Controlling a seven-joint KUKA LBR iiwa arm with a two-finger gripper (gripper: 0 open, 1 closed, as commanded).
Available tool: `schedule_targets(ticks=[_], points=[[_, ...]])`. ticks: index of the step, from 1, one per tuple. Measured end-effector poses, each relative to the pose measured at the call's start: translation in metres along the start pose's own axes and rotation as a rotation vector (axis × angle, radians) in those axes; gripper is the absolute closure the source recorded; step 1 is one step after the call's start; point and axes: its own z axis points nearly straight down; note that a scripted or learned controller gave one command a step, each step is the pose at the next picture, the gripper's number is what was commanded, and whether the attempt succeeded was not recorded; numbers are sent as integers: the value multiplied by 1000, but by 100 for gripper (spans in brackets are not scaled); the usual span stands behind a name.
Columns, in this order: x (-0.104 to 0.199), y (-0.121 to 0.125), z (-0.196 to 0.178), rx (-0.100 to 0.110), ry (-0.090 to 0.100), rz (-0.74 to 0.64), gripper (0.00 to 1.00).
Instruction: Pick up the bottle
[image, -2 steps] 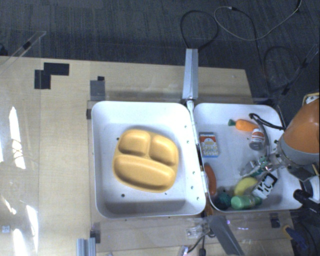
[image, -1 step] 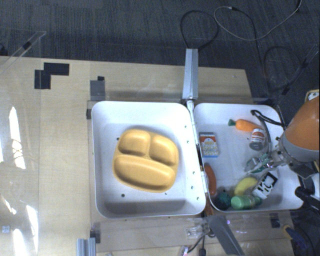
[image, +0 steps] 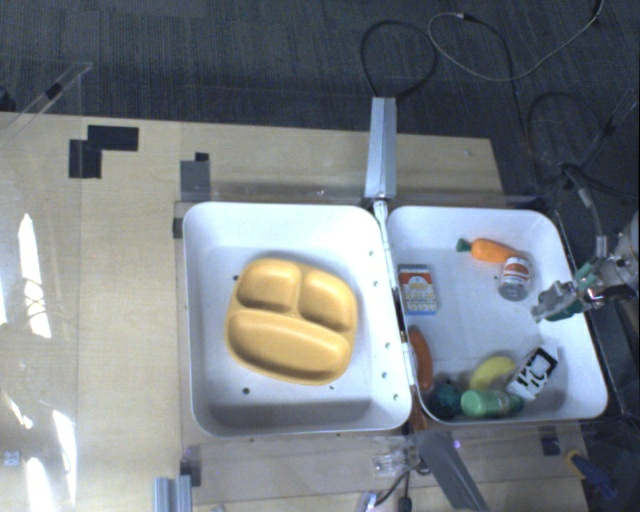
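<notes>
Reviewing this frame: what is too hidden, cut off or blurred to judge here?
- Grey two-finger gripper, camera view: small and blurred at the right bin's rim; its state is unreadable.
- Green plastic bottle: partly hidden behind the yellow lemon-shaped toy; the cap end is unclear.
- Small orange-and-white box: print too small to read.

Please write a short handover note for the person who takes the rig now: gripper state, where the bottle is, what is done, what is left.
Gripper: at the right bin's right edge, nothing visibly held.
Green bottle: lying on its side at the right bin's front, touching a yellow lemon-like item and a black-and-white box.
Left bin: holds a yellow sectioned tray.
Done: nothing, the bottle is not picked.
Left: reach, grasp and lift it.
</notes>
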Motion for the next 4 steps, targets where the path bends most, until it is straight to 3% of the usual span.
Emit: schedule_targets(ticks=[1,2,3,4], points=[[0,44,40,4,2,31,100],[18,96,20,2,2,11,100],[46,119,18,1,1,75,100],[20,131,75,4,2,98,100]])
